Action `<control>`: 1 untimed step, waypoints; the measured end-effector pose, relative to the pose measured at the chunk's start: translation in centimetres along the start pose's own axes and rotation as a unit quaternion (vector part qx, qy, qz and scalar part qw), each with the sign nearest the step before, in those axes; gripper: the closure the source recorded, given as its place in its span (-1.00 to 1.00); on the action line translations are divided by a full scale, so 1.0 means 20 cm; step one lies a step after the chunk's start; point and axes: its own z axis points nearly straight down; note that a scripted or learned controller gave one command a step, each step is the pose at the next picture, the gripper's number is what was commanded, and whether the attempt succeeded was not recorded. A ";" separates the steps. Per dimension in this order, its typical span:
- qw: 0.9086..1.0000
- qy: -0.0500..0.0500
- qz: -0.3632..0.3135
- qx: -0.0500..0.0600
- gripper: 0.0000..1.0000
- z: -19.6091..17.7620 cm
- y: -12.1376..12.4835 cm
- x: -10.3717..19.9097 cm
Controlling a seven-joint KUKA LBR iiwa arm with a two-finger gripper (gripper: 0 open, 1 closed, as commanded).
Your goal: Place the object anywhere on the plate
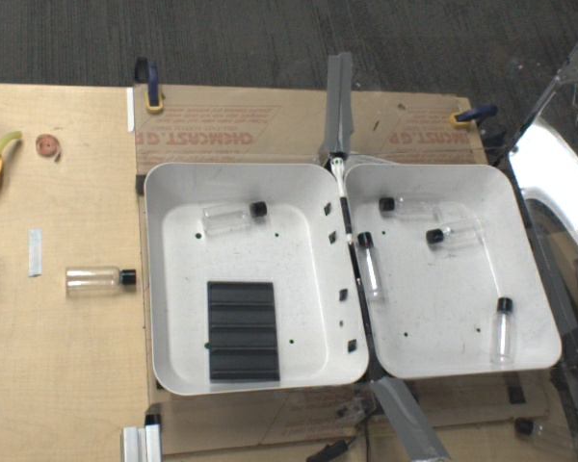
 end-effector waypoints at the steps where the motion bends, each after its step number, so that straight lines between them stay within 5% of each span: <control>1: 0.974 0.000 0.228 0.000 -1.00 0.00 0.08 0.08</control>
